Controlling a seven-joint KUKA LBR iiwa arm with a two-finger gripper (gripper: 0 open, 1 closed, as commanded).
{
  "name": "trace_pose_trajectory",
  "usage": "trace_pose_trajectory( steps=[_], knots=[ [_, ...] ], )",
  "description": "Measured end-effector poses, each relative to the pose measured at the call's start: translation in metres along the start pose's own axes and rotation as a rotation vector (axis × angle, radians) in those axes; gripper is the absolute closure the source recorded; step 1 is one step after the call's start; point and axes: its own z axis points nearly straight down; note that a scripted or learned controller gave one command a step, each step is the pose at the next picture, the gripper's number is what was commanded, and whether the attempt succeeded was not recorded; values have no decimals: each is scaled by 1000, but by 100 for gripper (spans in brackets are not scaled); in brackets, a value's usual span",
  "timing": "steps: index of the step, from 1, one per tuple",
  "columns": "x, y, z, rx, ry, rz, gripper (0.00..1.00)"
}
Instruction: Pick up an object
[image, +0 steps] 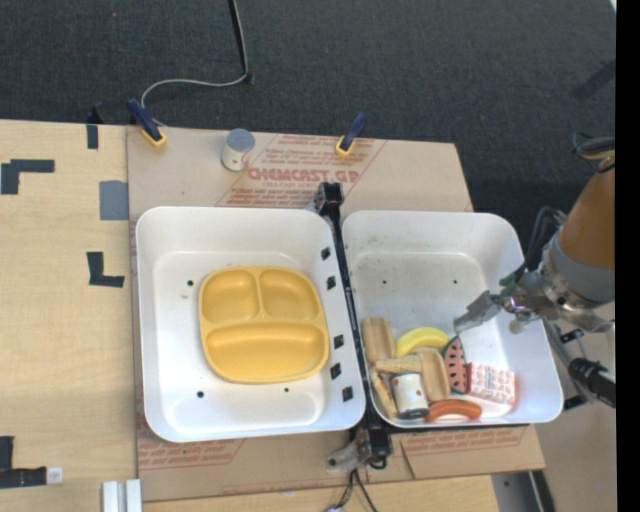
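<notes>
I am looking down on two white bins sitting side by side on the bench. The left bin (160, 300) is holding a yellow divided plate (264, 323) lying flat near its middle. The right bin (430, 240) is holding a huddle of small things in its near corner: a yellow banana-like piece (422, 341), tan wooden blocks (377, 340), a watermelon slice (457, 364), a red-and-white packet (493, 384), a small can (411, 395) and an orange-red curved piece (455, 409). The arm is reaching in from the right, and its gripper (482, 310) is hanging over the right bin, just above and to the right of the banana-like piece. I am seeing nothing between its fingers, but I cannot tell whether they are spread or closed
</notes>
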Motion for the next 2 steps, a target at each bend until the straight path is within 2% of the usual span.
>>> trace_pose_trajectory(
  steps=[1,2],
  knots=[
    [43,1,116,-5,0,1,0],
    [45,2,105,-4,3,-1,100]
  ],
)
